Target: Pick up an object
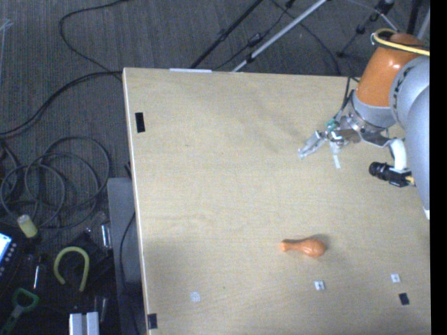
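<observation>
A small orange gourd-shaped object [304,246] lies on its side on the pale wooden bench top [223,187], in the lower right part, its narrow end pointing left. My gripper [320,155] hangs at the upper right, well above the orange object in the picture and apart from it. Its two thin fingers are spread, one reaching left [308,147] and one pointing down [336,161]. The gripper is open and nothing sits between the fingers. The grey arm with its orange band [388,68] comes in from the right edge.
Small black and white markers [319,285] dot the bench near its front edge, and a black tag [140,122] sits at the left edge. Cables [56,180] and tools lie on the floor to the left. Stand legs [293,19] cross behind the bench.
</observation>
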{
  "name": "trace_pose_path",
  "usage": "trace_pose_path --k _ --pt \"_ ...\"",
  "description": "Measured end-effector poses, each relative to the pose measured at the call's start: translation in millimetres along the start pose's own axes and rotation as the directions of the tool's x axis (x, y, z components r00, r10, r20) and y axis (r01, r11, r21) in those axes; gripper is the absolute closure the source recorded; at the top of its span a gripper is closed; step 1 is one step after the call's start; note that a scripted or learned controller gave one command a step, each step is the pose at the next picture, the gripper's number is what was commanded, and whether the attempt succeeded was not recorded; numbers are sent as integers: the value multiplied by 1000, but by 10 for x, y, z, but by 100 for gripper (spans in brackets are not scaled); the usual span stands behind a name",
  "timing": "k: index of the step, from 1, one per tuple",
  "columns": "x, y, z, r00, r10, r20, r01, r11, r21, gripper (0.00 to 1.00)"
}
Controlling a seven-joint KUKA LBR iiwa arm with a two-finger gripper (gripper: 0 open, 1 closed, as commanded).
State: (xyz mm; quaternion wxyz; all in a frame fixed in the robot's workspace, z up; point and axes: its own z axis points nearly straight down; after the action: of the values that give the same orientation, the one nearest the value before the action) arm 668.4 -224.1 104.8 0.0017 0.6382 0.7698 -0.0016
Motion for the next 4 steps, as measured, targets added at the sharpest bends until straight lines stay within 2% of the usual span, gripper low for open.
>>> trace_pose_path --k 1,2,3,4 --pt "197 41 80 960 -281 -3 281 960 -2 0" --pt "448 99 194 706 -708 -1 708 706 -7 0" --pt "269 -89 -534 800 -600 -2 600 800 -7 0" --pt "409 28 -19 722 -692 -2 692 722 -4 0"
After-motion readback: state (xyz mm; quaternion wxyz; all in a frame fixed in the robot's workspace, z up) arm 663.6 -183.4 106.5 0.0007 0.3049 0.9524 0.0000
